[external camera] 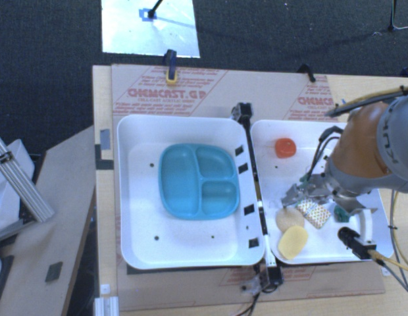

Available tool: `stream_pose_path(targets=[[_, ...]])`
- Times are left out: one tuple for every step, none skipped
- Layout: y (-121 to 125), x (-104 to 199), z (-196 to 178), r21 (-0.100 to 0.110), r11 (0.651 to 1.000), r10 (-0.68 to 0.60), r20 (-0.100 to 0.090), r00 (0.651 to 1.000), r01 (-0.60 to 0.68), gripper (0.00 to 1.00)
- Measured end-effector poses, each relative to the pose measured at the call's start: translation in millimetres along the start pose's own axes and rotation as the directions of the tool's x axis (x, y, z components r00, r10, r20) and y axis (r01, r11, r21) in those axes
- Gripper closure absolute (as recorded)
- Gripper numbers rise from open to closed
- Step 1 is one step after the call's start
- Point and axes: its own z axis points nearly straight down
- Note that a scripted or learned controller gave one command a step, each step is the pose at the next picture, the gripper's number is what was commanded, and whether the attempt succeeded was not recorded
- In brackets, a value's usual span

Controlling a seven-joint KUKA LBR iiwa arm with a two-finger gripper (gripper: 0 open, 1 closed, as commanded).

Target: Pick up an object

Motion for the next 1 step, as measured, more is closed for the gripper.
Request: stream_pose_path(targets=[[2.1,-1.7,-14.1,-0.006,1.000,0.001,0.003,1.000,-0.001,1.00]])
